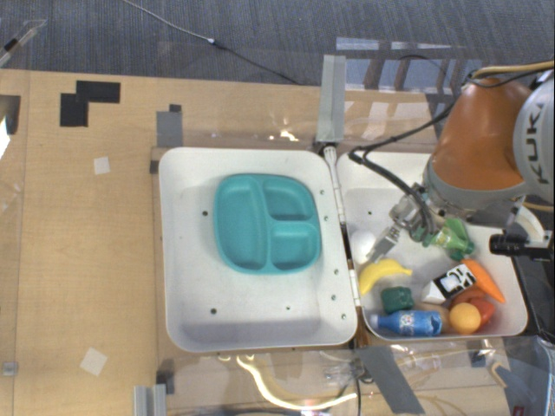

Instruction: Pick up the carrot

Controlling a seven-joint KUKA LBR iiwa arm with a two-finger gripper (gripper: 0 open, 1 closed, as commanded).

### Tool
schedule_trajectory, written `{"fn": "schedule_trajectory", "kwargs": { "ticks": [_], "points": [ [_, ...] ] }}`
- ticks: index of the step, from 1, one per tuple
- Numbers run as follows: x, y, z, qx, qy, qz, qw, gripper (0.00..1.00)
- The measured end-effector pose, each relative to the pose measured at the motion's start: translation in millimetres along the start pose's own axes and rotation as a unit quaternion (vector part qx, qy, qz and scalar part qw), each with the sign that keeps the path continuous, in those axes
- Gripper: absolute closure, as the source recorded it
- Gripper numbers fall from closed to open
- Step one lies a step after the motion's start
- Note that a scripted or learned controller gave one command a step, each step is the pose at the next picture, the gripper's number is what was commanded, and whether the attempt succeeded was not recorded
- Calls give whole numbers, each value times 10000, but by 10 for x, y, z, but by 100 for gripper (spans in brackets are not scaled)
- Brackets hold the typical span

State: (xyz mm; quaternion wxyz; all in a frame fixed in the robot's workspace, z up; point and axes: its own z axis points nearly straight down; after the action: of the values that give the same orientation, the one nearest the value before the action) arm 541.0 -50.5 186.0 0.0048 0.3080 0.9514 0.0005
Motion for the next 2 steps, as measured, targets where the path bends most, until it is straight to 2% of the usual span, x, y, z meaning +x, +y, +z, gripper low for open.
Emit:
{"fn": "schedule_trajectory", "kwargs": {
  "ticks": [1,2],
  "points": [
    [513,155,-447,-8,15,1736,9848,0],
    [508,143,-438,1,19,1745,9847,0]
  ]
}}
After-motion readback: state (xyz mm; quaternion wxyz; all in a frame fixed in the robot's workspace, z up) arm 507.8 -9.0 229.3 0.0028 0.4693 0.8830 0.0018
